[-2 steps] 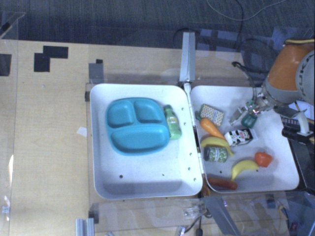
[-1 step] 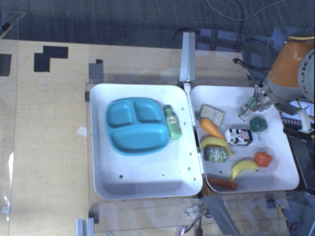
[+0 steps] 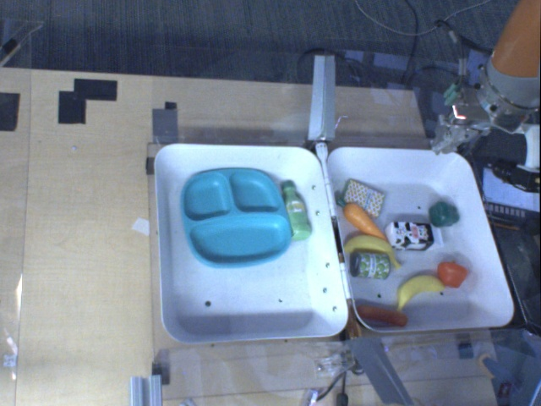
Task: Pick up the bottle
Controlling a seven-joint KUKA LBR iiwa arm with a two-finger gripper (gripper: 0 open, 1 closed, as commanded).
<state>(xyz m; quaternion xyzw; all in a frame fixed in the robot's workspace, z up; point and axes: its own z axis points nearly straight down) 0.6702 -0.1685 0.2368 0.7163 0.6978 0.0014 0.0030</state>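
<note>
i've got the arm (image 3: 514,49) parked high at the far right corner, above the back edge of the right bin (image 3: 473,176), so nothing blocks my look at either bin; the gripper (image 3: 448,134) sits just outside that bin's rim, and whether it is spread or pressed together i cannot tell, the tip is too small and cluttered by cables. nothing is pinched in it that i can see. the bottle (image 3: 295,211), pale green, lies in the left bin (image 3: 245,311), tucked just beside the right side of the blue tray (image 3: 232,218) and near the divider between bins, apparently touching the tray. that snug spot probably leaves little room on the tray side, so i'd judge an approach along the bottle's length safer. the right bin holds the clutter: a carrot (image 3: 364,219), a patterned packet (image 3: 364,195), a black-and-white carton (image 3: 410,234), a dark green ball (image 3: 444,214), two bananas (image 3: 420,288), a green can (image 3: 370,266), a red pepper (image 3: 452,272) and a reddish sausage (image 3: 382,315). the pick hasn't begun.
</note>
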